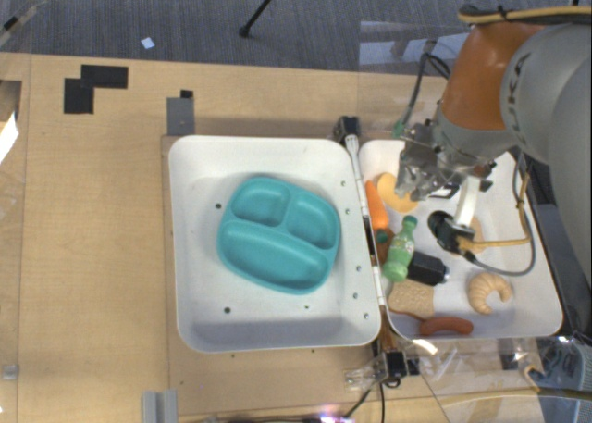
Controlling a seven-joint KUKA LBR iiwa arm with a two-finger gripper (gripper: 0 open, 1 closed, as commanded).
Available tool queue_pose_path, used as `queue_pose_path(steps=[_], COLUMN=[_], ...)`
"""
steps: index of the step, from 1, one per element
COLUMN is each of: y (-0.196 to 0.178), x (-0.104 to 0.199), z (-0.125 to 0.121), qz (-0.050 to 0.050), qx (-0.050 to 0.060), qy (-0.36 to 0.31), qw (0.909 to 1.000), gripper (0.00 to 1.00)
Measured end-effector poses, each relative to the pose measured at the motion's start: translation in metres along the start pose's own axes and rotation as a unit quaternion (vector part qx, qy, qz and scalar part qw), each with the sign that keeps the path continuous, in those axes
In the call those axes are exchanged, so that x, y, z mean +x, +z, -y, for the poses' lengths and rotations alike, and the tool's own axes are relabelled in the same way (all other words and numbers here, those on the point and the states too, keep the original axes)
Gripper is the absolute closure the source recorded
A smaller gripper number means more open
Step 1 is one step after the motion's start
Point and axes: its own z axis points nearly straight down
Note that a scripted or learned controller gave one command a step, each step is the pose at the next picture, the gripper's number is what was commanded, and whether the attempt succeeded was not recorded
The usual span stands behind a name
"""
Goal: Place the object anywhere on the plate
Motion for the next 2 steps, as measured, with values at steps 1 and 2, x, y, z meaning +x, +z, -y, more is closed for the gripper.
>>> queue_pose_path(steps=[1,2], y=[0.027,0.009], x=[0.078,0.125], z=[0.005,0.097], qz=[0.000,-0.001], qx=[0.003,0.003], qy=[0.040,-0.056], qw=[0.9992,0.9984], gripper=[1.00,1.00])
